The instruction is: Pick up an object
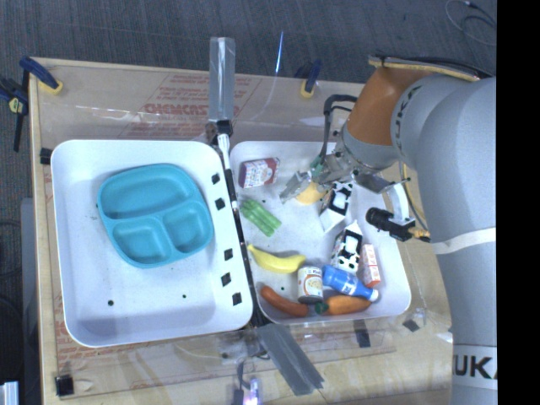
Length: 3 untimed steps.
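The pincer (308,182) is reaching low into the right bin (396,298) at centre right of the frame, over a yellow object (310,195). Whether it is open or closed cannot be told. Descending squarely before closing would help.

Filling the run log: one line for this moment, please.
arm: over right bin | gripper: low at yellow item, grasp unclear | banana: lying in bin | blue tray: left bin

bright, even overhead light. soft short shadows inside the white bins (76,310). mild glare on the clear sheet (152,99) along the bench top. slightly soft overall, grainy dark floor (126,15).
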Available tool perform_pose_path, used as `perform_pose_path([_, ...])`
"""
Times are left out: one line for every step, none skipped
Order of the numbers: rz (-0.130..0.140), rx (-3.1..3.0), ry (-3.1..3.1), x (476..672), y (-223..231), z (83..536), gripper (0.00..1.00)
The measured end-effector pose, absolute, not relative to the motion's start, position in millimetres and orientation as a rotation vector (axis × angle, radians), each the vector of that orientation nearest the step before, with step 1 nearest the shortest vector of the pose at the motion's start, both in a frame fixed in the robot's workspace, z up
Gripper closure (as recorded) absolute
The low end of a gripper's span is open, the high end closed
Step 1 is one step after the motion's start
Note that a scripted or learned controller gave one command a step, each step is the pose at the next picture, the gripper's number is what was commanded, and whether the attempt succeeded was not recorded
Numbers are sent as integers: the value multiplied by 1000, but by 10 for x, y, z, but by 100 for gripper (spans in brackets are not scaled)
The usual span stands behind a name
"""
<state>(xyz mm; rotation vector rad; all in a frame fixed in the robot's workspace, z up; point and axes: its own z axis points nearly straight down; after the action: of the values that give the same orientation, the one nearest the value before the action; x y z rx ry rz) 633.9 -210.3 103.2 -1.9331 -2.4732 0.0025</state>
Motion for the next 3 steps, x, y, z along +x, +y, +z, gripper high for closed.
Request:
perform_pose_path([0,-1811,-2569,6577,-2011,940,0])
perform_pose_path([2,-1757,-2601,6572,-1560,919,0])
perform_pose_path([2,-1751,-2606,6581,-1554,1025,100])
